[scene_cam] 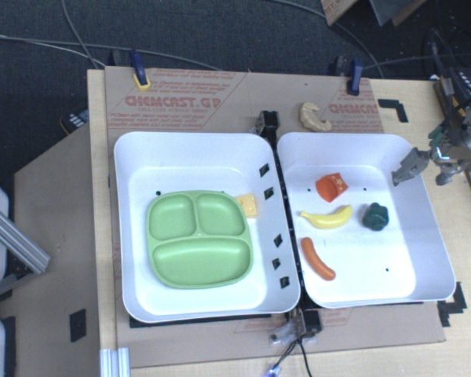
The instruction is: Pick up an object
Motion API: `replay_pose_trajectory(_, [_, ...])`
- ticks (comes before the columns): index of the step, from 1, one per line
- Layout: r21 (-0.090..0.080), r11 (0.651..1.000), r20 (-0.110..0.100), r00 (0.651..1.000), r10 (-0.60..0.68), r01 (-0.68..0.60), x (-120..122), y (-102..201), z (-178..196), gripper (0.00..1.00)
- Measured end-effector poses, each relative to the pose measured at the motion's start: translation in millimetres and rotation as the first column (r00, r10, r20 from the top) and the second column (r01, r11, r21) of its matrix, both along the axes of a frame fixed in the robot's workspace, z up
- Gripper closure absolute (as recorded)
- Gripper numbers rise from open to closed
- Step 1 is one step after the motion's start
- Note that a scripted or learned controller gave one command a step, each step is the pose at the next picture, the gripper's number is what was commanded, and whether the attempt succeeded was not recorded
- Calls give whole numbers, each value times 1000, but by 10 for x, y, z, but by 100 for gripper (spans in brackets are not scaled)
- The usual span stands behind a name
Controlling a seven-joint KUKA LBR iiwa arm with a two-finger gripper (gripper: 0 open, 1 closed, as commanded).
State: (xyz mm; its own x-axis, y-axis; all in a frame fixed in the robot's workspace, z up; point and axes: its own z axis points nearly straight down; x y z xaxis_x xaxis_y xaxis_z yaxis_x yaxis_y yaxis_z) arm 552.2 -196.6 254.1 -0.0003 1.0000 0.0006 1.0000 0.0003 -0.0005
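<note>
The right bin holds a red-orange block, a yellow banana, a dark green lump and an orange-red sausage. My gripper hangs over the bin's far right corner, up and to the right of the green lump. Its two grey fingers are spread apart, open, with nothing between them. All four objects lie apart from it on the bin floor.
The left bin carries a green divided plate with a small yellow piece at its upper right corner. A beige lump lies on the board behind the bins. Clamps and cables sit along the back edge.
</note>
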Motion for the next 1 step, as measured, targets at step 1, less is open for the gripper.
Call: replay_pose_trajectory(1, [2, 1000, -5, 1000, 0, 0, 33, -33, -436, 0])
